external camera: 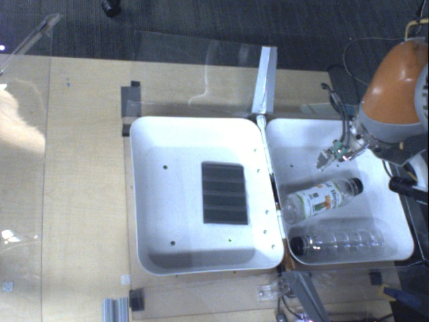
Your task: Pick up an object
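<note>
- Left bin (pixel 154 200): a dark ribbed rectangular pad (pixel 224 192) lies flat near its middle; it sits left of the right bin (pixel 295 139), the two rims touching
- Right bin, near its front wall: a clear plastic bottle (pixel 338 242) lies on its side, dark cap toward the left bin
- Just behind it: a labelled bottle (pixel 324 199) lies tilted, dark cap pointing right; the label's print is too small to read
- Behind the labelled bottle: the gripper (pixel 335 154) hangs over bare bin floor; nothing sits in it; whether it is spread or closed cannot be told

Before me the table (pixel 80 200) carries two white bins side by side; the left bin (pixel 154 180) has a dark ribbed panel (pixel 224 193) at its middle.
</note>
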`<state>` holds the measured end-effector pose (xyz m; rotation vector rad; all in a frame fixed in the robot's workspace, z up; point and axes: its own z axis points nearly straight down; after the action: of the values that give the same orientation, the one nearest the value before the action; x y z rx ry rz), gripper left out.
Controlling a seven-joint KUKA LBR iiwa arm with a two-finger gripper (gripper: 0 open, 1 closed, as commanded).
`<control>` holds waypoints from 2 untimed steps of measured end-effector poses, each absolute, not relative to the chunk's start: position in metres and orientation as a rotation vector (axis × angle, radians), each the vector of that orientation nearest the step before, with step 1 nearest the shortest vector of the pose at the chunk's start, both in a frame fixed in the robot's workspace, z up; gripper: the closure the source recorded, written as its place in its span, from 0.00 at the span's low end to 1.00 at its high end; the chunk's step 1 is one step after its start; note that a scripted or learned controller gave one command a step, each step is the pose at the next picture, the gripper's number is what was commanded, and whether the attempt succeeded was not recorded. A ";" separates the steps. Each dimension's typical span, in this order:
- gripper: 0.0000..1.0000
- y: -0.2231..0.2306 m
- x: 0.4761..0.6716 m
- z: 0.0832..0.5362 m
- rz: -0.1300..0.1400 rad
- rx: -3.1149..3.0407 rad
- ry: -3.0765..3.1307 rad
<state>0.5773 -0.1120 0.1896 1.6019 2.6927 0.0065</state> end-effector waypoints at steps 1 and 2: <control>0.00 -0.112 0.577 0.189 0.006 1.603 2.693; 0.00 -0.143 0.554 0.091 0.008 1.452 2.772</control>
<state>0.5542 -0.1431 0.0909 1.4524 2.7715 0.0082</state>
